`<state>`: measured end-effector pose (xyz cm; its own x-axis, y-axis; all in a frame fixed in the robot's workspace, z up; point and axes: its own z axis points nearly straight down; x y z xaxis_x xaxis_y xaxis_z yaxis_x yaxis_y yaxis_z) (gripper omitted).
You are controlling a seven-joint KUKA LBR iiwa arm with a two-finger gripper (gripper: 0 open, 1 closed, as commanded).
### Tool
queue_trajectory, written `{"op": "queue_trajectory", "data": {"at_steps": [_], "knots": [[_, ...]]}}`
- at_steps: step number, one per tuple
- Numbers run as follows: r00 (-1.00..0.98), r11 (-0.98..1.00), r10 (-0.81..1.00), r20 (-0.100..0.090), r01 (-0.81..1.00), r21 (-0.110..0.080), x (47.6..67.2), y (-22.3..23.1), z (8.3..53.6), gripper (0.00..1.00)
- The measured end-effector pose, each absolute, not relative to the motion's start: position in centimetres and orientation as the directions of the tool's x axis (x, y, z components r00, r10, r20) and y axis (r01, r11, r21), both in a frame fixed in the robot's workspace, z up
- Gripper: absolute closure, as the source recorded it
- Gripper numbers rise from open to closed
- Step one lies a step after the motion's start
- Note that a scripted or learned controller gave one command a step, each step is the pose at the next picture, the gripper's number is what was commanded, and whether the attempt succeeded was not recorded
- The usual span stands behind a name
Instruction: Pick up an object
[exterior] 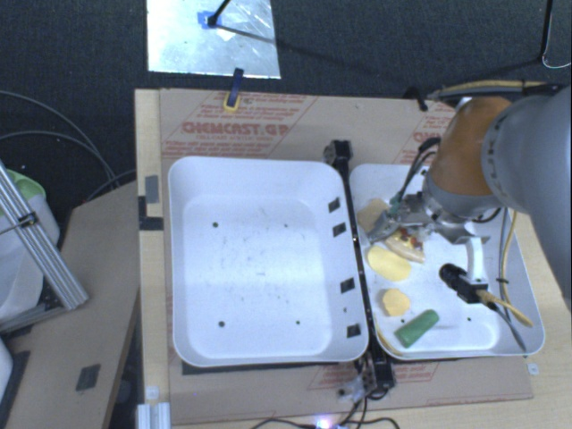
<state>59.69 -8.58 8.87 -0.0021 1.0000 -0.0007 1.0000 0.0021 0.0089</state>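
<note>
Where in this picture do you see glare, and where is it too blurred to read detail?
Camera view: glare on the metal sheet at the top; the white bins' rim is evenly lit; the gripper over the right bin is soft, so its fingers are unreadable.

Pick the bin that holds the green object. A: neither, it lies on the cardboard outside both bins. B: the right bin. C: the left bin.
B: the green object lies near the front edge of the right bin, beside the yellow pieces, while the hand works over that same bin.
</note>
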Motion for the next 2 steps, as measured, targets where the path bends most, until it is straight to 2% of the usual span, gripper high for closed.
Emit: {"op": "queue_trajectory", "data": {"at_steps": [1,2], "knots": [[-0.002,0.002,1.000,-0.005,1.000,0.017,55.7,-8.4,9.1,0.00],[-0.001,0.002,1.000,-0.007,1.000,0.025,49.2,-8.8,9.1,0.00]]}}
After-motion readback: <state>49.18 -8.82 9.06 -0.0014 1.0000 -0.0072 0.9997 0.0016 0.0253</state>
